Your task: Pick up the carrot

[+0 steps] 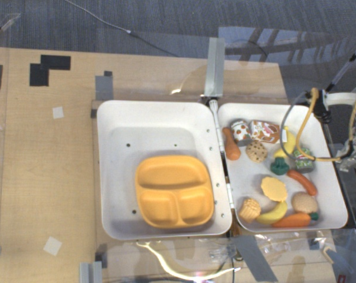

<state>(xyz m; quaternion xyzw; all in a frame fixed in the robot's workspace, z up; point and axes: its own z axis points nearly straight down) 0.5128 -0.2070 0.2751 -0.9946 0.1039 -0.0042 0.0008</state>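
The carrot (pixel 294 220) lies low in the right bin (pixel 341 217), beside the banana (pixel 273 212) — I cannot tell the end effector's state.

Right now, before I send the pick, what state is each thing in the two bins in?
Yellow divided plate: flat in the left bin, compartments bare.
Carrot: lying flat at the right bin's near edge, touching the banana.
Orange sausage-like piece: lying along the right bin's left wall.
Cookie: flat, free.
Broccoli: sitting beside a red sausage.
Yellow disc: flat, above the banana.
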